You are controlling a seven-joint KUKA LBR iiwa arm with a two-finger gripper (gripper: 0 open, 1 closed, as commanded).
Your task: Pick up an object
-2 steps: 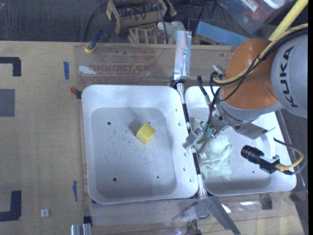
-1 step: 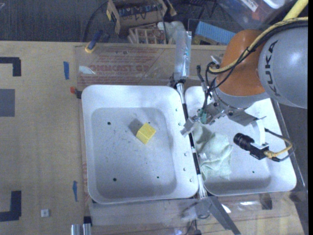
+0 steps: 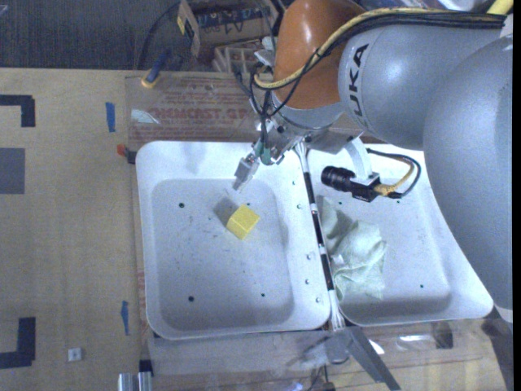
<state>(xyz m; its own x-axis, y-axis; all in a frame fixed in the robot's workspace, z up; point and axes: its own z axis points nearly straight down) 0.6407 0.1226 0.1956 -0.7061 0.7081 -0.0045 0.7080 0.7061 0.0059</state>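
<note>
Metal fingertips of the end effector (image 3: pixel 246 169) hang over the far part of the left bin (image 3: pixel 163 218), pointing down and to the left; they look close together with nothing between them, though they are small and blurred. Just below and slightly left of the tips lies a yellow block (image 3: pixel 242 221) on the bin floor, apart from the fingers, with a grey shadow patch at its upper left. Dark specks dot the bin floor around the block.

Behind the end effector, black and yellow cables (image 3: pixel 269 80) loop down from the orange band (image 3: pixel 313 51) of the arm. A small black camera unit (image 3: pixel 346 179) with a yellow-tipped lead sits on a white bracket over the divide between the bins. In the right bin (image 3: pixel 431 292) lies a crumpled pale green cloth (image 3: pixel 354 251), against the divide. The grey arm body (image 3: pixel 456 112) covers much of that bin's far and right side.

The table (image 3: pixel 65 218) to the left carries black corner marks and blue tape pieces. Beyond its far edge, boxes and wires are dim and hard to make out.
</note>
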